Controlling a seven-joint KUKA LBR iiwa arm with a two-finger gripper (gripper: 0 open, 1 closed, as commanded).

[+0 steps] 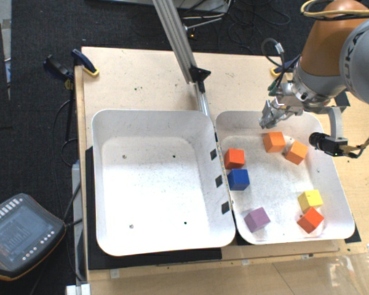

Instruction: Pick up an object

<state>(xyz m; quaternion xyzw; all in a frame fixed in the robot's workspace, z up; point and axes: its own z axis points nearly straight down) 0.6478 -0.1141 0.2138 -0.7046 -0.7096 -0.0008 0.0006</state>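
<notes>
My gripper [272, 120] hangs over the far part of the right bin [332, 177], just above and behind an orange cube [273, 142]. Nothing shows between its fingers. Beside that cube lies a lighter orange block [296, 152]. A red-orange cube [235, 158] and a blue cube [238, 179] sit near the bin's left wall. A purple cube [257, 219], a yellow cube [310, 198] and a red-orange cube [311, 220] lie toward the near edge.
The left bin [104, 165] stands beside the right one, sharing a divider with black clips. A slanted metal pole [175, 29] rises behind the bins. A pendant [18, 232] lies at the lower left, off the bench.
</notes>
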